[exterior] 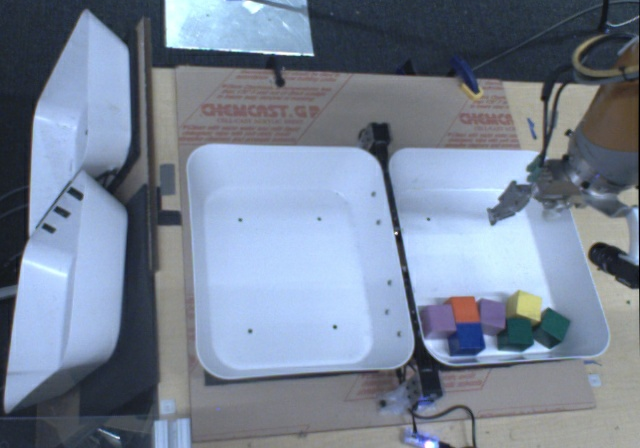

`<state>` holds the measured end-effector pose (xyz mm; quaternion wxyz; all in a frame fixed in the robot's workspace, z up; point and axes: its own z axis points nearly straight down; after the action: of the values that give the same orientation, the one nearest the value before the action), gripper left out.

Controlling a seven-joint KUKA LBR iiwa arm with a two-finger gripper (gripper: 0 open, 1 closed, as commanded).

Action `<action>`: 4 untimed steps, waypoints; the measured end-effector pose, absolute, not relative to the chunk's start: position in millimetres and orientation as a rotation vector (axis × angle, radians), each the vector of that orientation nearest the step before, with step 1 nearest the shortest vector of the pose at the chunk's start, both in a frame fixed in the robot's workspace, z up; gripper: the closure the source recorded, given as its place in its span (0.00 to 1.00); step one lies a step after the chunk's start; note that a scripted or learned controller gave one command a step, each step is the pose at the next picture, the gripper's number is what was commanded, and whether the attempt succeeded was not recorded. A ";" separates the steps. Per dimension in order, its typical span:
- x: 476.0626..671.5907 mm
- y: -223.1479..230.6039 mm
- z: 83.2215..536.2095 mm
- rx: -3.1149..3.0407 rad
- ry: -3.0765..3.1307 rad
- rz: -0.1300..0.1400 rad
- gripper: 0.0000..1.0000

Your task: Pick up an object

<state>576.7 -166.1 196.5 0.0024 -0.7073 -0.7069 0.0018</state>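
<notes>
2 shallow white bins are seen side by side on the bench. The left bin [290, 256] has only its bare floor on show. The right bin [480, 246] holds a cluster of small blocks gathered along its near edge, toward the near right corner.

In that cluster 7 blocks can be counted: a purple block [437, 319] at the left end, an orange block [463, 309] just beside it, a blue block [466, 338] touching the orange one on its near side, a second purple block [492, 314], a yellow block [525, 305], and 2 green blocks [516, 334] [551, 326] at the near right. They are packed closely, most of them touching a neighbour.

The arm [608, 131] is seen entering from the right, and the gripper [507, 204] is placed over the far right part of the right bin, its tip pointing left and slightly down. It is well apart from the blocks, which lie toward the near edge while the gripper is held nearer the far edge. Nothing is seen between its fingers. Whether the fingers are spread or closed cannot be told from this view, since the tip is small and blurred.

Every block rests on the bin floor.
</notes>
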 end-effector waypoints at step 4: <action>580.9 -157.4 85.5 -2.220 -2.221 0.001 0.00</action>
<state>580.9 -157.4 85.5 0.0005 -0.7070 -0.7072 0.0003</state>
